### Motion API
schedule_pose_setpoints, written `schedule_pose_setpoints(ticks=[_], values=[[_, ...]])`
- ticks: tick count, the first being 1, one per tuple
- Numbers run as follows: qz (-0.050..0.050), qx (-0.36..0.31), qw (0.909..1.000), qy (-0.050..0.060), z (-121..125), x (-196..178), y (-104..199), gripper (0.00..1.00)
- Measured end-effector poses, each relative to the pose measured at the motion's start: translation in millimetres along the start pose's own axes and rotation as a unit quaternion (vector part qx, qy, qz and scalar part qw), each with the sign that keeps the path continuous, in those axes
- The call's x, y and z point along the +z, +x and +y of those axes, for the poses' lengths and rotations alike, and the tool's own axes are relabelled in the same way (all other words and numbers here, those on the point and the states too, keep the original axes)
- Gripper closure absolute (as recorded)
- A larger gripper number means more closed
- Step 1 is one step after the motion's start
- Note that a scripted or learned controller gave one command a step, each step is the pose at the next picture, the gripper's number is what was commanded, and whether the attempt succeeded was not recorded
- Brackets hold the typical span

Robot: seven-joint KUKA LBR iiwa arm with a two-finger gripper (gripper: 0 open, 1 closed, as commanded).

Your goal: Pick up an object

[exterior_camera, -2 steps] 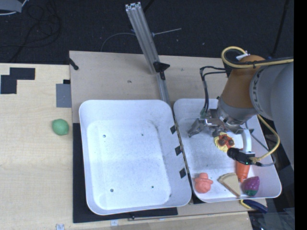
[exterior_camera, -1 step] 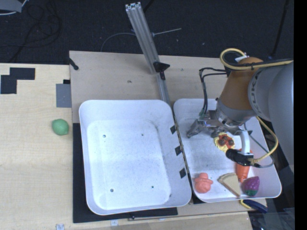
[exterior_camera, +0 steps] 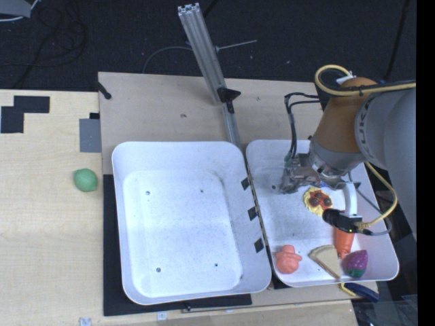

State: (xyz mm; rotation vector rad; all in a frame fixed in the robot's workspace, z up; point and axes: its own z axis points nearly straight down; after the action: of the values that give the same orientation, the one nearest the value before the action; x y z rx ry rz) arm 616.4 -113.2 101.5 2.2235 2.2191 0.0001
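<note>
While the arm leans in from the right of the frame, its gripper [exterior_camera: 297, 180] hangs low over the right bin [exterior_camera: 272, 158].

Whether the pincer is open or closed cannot be told at this size, and nothing can be made out in its grasp. Just right of it lies a yellow-and-red toy [exterior_camera: 317, 200]; an orange carrot [exterior_camera: 343, 240], a purple piece [exterior_camera: 355, 262], a tan wedge [exterior_camera: 325, 255] and a pink toy [exterior_camera: 288, 259] sit along the bin's lower edge. At lower centre lies the left bin [exterior_camera: 177, 156], and a green ball [exterior_camera: 85, 180] rests on the bench at far left.
</note>
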Motion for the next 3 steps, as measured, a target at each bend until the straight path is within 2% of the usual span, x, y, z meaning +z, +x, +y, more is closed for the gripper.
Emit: schedule_pose_setpoints(ticks=[1, 2, 3], values=[[0.0, -0.001, 1.0, -0.002, -2.6, -43.4, 3.8, 1.0], [0.0, -0.001, 1.0, -0.002, 0.9, -97.5, 13.2, 1.0], [0.0, -0.001, 1.0, -0.003, 0.7, -160.2, 10.3, 1.0]])
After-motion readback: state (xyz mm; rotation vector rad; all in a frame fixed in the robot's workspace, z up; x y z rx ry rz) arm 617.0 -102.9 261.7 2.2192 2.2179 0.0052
